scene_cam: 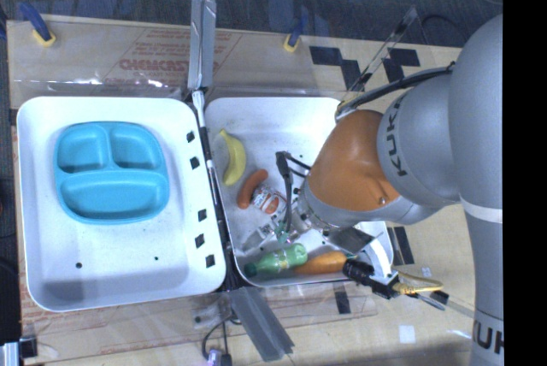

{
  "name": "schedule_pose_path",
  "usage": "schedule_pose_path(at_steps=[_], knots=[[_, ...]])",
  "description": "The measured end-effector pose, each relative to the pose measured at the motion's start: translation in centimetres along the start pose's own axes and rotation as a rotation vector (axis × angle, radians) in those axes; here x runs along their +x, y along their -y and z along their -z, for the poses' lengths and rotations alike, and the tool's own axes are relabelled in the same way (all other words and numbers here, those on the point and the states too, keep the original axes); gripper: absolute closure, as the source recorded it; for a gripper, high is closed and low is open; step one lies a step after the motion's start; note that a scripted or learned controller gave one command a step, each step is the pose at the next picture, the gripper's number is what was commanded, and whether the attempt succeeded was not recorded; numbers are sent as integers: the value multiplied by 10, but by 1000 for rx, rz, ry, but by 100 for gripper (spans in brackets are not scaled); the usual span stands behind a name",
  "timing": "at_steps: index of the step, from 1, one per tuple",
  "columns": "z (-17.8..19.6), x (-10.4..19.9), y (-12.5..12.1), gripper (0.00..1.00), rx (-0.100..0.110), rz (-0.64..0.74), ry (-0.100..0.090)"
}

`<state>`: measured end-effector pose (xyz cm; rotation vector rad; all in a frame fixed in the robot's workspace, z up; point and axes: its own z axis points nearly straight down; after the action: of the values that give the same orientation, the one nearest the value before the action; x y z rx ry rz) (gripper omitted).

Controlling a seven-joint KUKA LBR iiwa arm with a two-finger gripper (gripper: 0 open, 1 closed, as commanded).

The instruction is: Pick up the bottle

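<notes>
- gripper (286,229) is low in the right bin (273,112), hanging under the orange wrist band (346,168). Arm body covers most of it, so we can't tell what state it's in, and nothing is visibly held.
- bottle (275,261) is the green one, lying on its side near the bin's front wall, just below the gripper. From this angle we can't say if they're touching.
- Tight neighbours: carrot (323,263) lies against the bottle's right end, and a small red-and-white item (270,202) sits just above the gripper.
- Sausage (250,188) and banana (232,157) lie further up and left, clear of the work.
- Blue divided tray (111,169) is in the left bin (102,283), not relevant.
- For a good grasp, we'd centre on the bottle's body and close across its short axis, not along its length.
- We'd bias towards the left half, away from the carrot, so we don't pinch both.
- Main risk, in our view: the round bottle rolls into the front wall or squirts out. We'd descend straight and lift slowly.
</notes>
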<state>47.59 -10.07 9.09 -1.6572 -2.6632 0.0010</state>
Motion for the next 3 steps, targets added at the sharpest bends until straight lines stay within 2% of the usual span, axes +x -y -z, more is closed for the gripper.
schedule_pose_path(at_steps=[1,2,3], knots=[[10,-1,0,100,-1,3,1],[101,12,-16,100,-3,-176,3],[101,11,-16,0,-3,-177,3]])
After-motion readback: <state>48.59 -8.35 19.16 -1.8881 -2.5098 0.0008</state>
